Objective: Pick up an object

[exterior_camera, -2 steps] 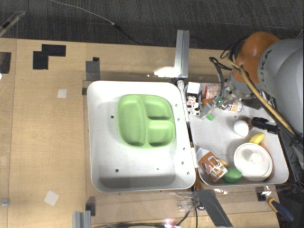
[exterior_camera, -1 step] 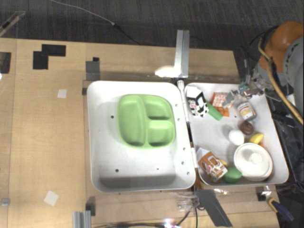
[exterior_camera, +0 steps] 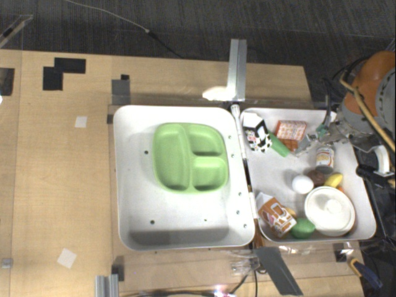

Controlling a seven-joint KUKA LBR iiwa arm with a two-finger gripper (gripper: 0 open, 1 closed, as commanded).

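At the right bin's far edge:
Tool: poised low for a pick; finger state cannot be told.
Small jar: stood just beneath, likeliest target.
White bowl: placed further off.

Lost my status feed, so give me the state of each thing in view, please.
green divided tray: upright in left bin, compartments bare
white bowl: upright in right bin
orange snack pack: lying flat
small jar: standing
gripper: over right bin, holding nothing visible
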